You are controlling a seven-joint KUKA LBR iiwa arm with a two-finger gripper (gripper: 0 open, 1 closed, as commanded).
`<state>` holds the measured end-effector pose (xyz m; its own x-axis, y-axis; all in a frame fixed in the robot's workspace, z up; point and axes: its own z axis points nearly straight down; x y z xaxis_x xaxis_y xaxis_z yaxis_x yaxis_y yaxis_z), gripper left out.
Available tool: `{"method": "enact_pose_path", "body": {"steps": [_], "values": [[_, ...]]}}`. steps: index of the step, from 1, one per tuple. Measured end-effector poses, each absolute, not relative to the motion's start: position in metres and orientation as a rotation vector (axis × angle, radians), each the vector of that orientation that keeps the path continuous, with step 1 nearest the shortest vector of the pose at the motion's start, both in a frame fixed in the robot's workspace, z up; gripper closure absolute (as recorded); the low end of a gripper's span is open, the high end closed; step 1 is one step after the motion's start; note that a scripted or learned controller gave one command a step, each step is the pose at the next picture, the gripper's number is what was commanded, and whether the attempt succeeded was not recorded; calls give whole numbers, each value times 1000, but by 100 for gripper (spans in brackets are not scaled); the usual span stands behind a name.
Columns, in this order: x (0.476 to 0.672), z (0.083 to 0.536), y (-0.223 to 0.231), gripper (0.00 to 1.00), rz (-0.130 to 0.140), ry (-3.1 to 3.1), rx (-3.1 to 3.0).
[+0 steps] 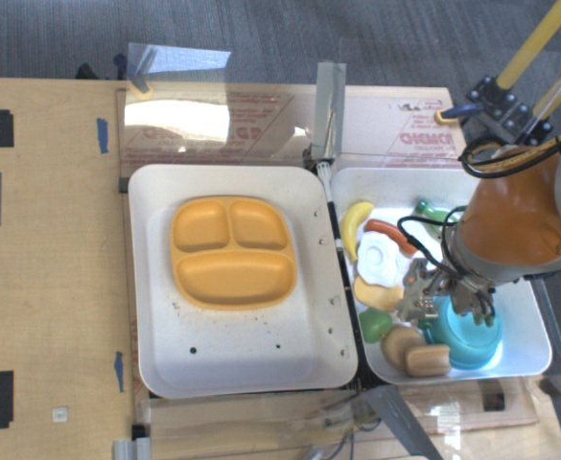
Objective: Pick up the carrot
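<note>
Two-finger metal gripper (432, 295), finger state unclear, hangs mid right white bin (534, 338); slim orange-red carrot (391, 232) near its far-left corner needs jaws straddling its width.

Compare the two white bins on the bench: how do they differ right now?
The left bin bears one orange divided plate, lying flat near its middle; the right bin holds a crowd of small toy foods, among them a banana and a fried egg, plus a blue cup. The arm's claw is over the right bin, not the left. Both are shallow, white and side by side.
</note>
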<state>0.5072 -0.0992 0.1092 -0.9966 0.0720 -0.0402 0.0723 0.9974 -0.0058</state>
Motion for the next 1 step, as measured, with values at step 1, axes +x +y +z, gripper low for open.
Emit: {"method": "enact_pose_path", "body": {"steps": [1], "values": [[497,92,-98,100,3,3037,749]]}}
